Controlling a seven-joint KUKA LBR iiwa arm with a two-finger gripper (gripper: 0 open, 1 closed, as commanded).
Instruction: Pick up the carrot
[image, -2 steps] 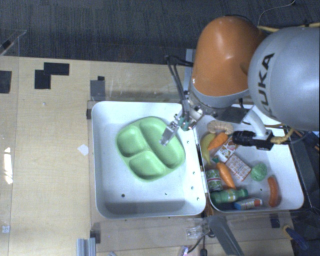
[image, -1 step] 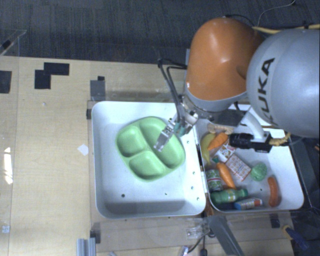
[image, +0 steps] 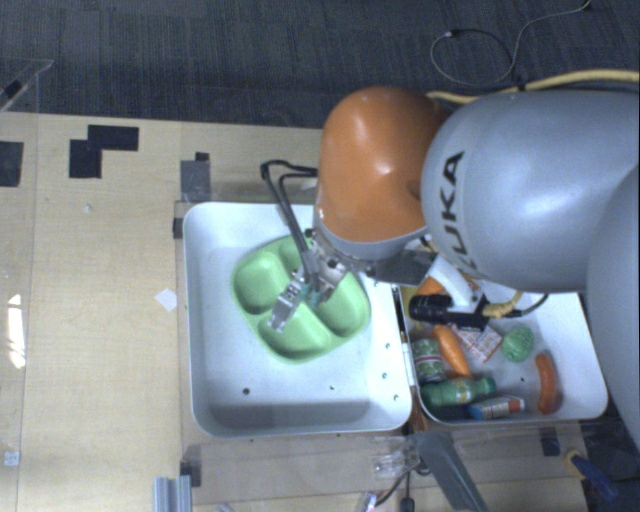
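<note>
Gripper (image: 292, 305) at frame centre, low over green divided plate (image: 300, 300) in left bin (image: 215, 330); finger spread unreadable, no object seen between. Carrot (image: 452, 350) lies in crowded right bin (image: 585, 320), lower right, beside bottles (image: 460, 390). Arm over wrong bin for carrot.

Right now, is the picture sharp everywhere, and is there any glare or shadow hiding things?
In the camera view, the big grey arm looms close and soft; its orange band carries a dull sheen. The left bin shows a shadow along its near wall. The green divided dish reads clearly, and the carrot in the right bin looks slightly blurred.
</note>
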